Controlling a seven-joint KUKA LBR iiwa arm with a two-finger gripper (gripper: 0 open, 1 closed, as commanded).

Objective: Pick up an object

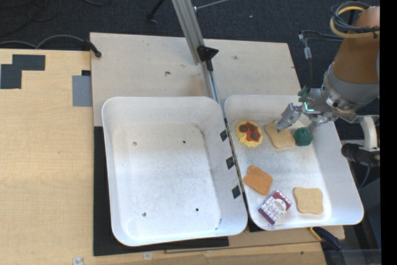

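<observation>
While my arm reaches over the right bin (pixel 347 211), the tool (pixel 299 123) hangs low with its fingers spread apart, pinching nothing. Directly under it lie a tan bread slice (pixel 280 136) and a green object (pixel 303 137). To its left I see a small pizza (pixel 249 133). Nearer the camera, well apart from the tool, lie an orange piece (pixel 258 180), a red packet (pixel 275 207) and another bread slice (pixel 308 200).

No text, label, brand or number can be read anywhere in the view. The small red-and-white packet (pixel 275 206) in the right bin (pixel 347 208) carries some printing, but it is too small and blurred to make out
</observation>
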